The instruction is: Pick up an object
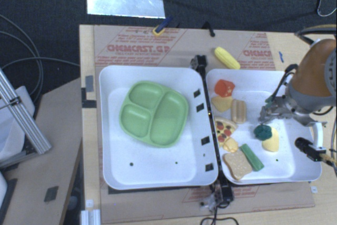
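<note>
Camera view: overhead, slanted, both bins in frame. The left bin carries a green divided plate near its centre, lying flat and apart from every wall. Beyond the far edge of the right bin, a yellow corn cob rests on the bench. Inside the right bin, along its left wall, lie a red piece on a pale yellow piece, a tan ridged piece just beside them, a pizza slice below, then a slice of bread touching a green stick near the bin's near edge. Toward the middle sit a dark teal object and, touching it on the right, a yellow wedge. The gripper hangs just above the teal object, the arm entering over the bin's right wall; whether the jaws are parted or closed cannot be told, and nothing is seen held. Judged progress: approach made, with the teal object the likely target; grasp and lift remain to be done.
</note>
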Tool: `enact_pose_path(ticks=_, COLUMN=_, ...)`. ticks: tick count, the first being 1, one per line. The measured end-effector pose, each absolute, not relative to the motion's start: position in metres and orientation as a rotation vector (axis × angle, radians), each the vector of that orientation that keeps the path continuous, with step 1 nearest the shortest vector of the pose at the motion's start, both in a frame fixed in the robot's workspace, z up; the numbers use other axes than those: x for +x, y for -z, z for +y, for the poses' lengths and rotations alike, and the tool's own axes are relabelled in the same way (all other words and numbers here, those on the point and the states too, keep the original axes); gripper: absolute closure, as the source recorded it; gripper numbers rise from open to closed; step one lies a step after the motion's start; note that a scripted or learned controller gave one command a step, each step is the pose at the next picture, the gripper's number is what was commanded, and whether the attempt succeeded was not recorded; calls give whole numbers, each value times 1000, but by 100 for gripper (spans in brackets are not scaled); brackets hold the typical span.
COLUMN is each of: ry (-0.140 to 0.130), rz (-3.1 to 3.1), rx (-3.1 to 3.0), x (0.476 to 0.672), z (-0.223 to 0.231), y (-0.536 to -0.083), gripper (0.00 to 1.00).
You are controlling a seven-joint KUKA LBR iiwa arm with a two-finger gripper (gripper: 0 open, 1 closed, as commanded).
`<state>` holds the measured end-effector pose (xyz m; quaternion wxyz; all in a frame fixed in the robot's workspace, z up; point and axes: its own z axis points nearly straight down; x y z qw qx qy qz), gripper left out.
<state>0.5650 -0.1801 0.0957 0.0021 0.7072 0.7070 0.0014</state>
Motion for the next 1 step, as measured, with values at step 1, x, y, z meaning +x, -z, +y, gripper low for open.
enact_pose_path(ticks=1, ry=-1, rz=2222, rx=2223, x=487, z=-145, y=-133, gripper=100)
